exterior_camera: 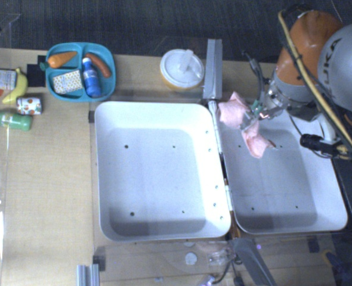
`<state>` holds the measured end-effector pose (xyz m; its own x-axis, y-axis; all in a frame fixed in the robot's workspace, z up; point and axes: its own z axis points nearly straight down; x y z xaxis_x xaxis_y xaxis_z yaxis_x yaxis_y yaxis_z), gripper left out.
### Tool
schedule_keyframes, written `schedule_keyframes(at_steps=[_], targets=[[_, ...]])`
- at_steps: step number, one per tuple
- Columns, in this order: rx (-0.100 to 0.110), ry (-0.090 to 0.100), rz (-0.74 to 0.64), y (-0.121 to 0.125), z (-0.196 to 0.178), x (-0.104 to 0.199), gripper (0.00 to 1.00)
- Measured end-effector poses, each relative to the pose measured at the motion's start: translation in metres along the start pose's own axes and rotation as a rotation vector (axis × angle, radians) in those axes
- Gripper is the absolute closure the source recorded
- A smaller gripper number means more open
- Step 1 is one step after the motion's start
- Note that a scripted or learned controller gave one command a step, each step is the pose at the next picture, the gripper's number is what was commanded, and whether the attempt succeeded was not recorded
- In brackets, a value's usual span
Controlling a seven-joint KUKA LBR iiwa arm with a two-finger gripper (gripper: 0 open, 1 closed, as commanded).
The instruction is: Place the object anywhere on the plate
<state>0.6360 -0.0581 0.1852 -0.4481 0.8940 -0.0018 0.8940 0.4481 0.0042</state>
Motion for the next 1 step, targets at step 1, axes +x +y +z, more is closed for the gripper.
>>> schedule_keyframes(at_steps=[1], targets=[[0.000, -0.001, -0.007, 0.0022, -0.0403, 0.0006, 1.00]])
